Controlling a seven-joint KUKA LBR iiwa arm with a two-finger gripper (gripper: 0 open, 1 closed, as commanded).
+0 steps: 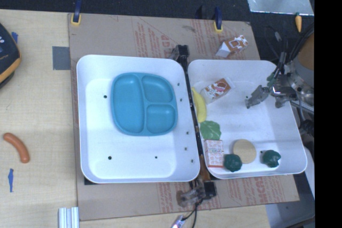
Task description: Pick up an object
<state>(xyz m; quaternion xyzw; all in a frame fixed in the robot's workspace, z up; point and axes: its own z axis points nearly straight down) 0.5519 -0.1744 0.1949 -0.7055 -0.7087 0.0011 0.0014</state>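
The gripper [257, 96] hangs over the right bin [278, 125] near its right wall; whether its jaws are released or clenched, I cannot tell. A snack packet [216, 89] lies well left of it, apart

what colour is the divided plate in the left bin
Light blue; the divided plate shows clearly in the camera view.

Fixed overhead cam, slanted, both bins [85, 115]

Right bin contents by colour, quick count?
Green: 3, leafy piece, dark lump, dark lump
Yellow: 1, banana
Tan: 1, round disc
Red-and-white packets: 2
Total: 7
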